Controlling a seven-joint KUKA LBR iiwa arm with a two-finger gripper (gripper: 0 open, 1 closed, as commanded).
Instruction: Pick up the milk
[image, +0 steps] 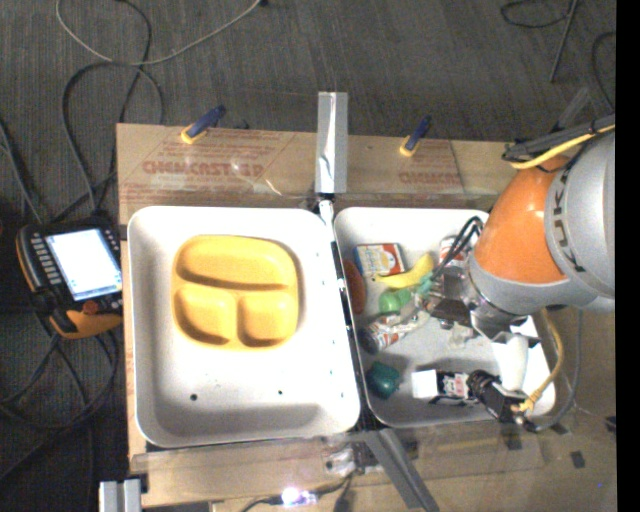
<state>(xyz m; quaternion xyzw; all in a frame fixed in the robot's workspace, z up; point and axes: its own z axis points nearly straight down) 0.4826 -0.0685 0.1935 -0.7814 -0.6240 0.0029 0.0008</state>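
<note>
The milk (381, 259), a small carton, lies near the back of the right bin (440, 413) beside a banana (411, 274), with a green ball (382, 379) toward the front, the gripper (447, 300) low just right of the banana, and a yellow tray (238, 290) in the left bin (150, 400).

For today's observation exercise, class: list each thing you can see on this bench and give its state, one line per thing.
Yellow tray: upright, lying in the left bin.
Milk carton: lying on its side near the front of the right bin.
Banana: lying flat, beside the red-and-white box.
Green ball: resting on the bin floor.
Handheld screen: lit.
</note>
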